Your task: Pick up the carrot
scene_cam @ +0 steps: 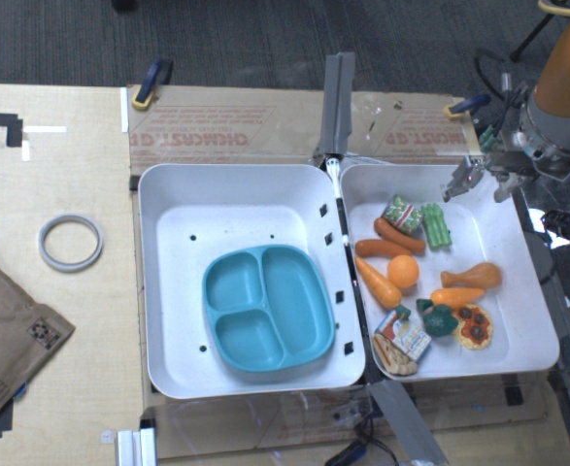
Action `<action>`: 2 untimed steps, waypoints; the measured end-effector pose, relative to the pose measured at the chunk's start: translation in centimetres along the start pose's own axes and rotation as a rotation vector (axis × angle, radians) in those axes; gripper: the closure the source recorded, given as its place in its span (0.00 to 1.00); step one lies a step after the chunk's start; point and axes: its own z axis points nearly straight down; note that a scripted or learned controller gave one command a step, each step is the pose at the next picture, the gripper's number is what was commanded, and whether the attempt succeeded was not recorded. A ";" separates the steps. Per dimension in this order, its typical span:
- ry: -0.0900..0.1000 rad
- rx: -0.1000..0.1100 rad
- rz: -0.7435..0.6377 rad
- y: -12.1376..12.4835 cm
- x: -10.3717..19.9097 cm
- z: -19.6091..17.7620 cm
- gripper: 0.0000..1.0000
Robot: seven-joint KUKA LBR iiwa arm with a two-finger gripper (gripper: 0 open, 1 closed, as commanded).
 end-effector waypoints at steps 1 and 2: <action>0.001 0.001 0.047 -6.7 2.7 9.7 0.00; 0.015 -0.016 0.244 -8.3 0.0 12.1 0.00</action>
